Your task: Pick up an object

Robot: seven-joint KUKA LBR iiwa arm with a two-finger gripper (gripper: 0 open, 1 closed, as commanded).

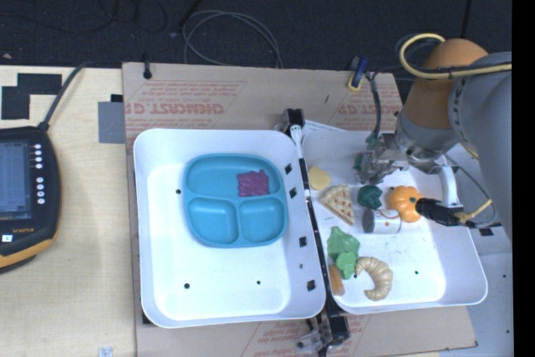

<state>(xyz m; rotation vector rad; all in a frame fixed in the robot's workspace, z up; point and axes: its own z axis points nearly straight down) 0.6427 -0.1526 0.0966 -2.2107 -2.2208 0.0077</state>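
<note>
The loose objects lie in the right bin (pixel 468 280), right of frame centre. An orange pumpkin-like piece (pixel 405 202) sits beside a dark green item (pixel 369 196), perhaps a pepper. Left of them lie a waffle wedge (pixel 338 201) and a pale yellow piece (pixel 318 177). Lower down, green leaves (pixel 342 246) touch a tan croissant (pixel 375 277).

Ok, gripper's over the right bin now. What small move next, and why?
Probably lower straight down a little. The gripper hangs just above the dark green piece in the right bin, with nothing seen between its fingers, and the orange fruit sits close beside it.
</note>
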